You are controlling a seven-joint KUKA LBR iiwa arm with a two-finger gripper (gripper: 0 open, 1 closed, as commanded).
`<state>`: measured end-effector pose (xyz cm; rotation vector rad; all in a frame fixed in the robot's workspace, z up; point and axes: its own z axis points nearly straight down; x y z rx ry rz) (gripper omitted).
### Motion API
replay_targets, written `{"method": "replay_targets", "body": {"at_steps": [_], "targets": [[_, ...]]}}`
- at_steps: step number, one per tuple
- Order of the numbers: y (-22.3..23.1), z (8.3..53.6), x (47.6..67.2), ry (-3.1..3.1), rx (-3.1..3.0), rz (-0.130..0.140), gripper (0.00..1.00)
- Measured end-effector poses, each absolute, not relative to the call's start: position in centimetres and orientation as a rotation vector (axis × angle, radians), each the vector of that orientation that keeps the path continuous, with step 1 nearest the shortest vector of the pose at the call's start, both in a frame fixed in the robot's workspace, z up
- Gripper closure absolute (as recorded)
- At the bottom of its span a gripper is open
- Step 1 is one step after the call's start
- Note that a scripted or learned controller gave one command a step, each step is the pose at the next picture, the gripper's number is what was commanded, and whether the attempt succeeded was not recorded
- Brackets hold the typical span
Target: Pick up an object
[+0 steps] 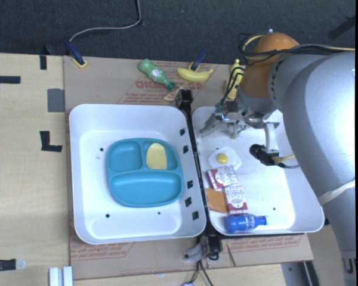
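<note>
My gripper (228, 123) hangs over the far left corner of the right bin (286, 201), under the grey arm with its orange band. Just in front of it lies a toy fried egg (222, 158). Further forward are two red-and-white packets (228, 186), an orange cracker (215, 199) and a blue bottle (244, 222) lying on its side. Nothing shows in the gripper's grasp.
The left bin (86, 130) holds a blue divided plate (144, 173) with a yellow piece (156, 156) in its far right compartment. Behind the bins, on the cardboard, lie a green bottle (156, 74) and a toy banana (195, 73). The arm's bulk covers the right side.
</note>
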<state>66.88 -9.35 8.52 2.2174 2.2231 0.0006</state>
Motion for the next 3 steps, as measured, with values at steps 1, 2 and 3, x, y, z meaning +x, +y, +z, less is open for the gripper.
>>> {"method": "replay_targets", "body": {"at_steps": [1, 2, 3], "targets": [[-10.1, 8.6, 60.2, 2.22, 2.219, 0.001, 0.0], [-10.2, 9.8, 60.3, 2.215, 2.217, 0.007, 1.0], [-10.2, 9.8, 60.3, 2.216, 2.217, 0.007, 0.0]]}}
